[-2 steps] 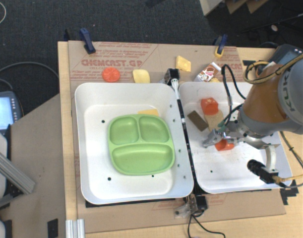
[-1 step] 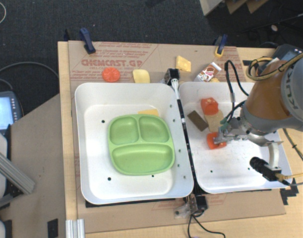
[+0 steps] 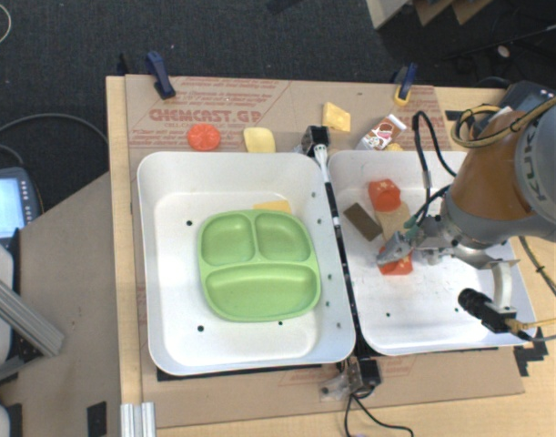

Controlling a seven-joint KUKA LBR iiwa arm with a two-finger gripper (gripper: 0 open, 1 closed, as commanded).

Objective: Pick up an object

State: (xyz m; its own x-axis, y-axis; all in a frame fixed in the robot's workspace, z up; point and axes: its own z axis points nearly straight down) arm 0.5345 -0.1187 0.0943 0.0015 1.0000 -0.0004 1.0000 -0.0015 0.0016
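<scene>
In the right bin lie three small objects. A red piece sits near the bin's middle left. An orange-red block lies farther back, and a brown block lies beside it to the left. My gripper reaches in from the right and hangs low, directly over the red piece and touching or nearly touching its top. The view does not settle whether the piece is gripped.
The left bin holds a green divided plate with a yellow piece at its far edge. On the cardboard behind the bins lie an orange disc, yellow pieces and a red-white packet. Blue clamps hold the board.
</scene>
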